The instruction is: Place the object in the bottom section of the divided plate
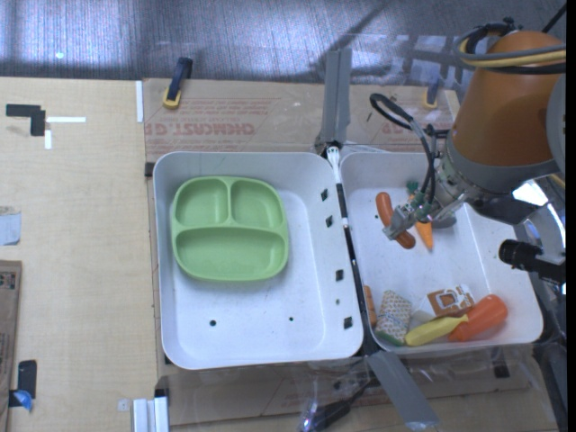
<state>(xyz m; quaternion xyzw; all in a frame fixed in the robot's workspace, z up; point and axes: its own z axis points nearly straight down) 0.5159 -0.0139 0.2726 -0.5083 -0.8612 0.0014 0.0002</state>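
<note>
Arm reaching in from the right, its orange band bulging high over the right bin, and the wrist angled down and to the left. Gripper sits low inside that bin, near its upper middle, right in among the food pieces. Whether it is spread or pressed together, I cannot tell; the metal tip is a blur from up here. Just at the tip lies a red sausage, running top to bottom, and a small orange carrot lies just beside it on the right. Nothing clearly pinched, as far as this view gives.

Over to the left bin now: the green divided plate rests in its upper left part, two small sections at the top, one wide section at the bottom. The raised wall where the two bins meet stands between gripper and plate.

Down at the near edge of the right bin, a cluster: a yellow banana, an orange-red piece touching it, a speckled pale piece, and a small brown and white item just behind.
</note>
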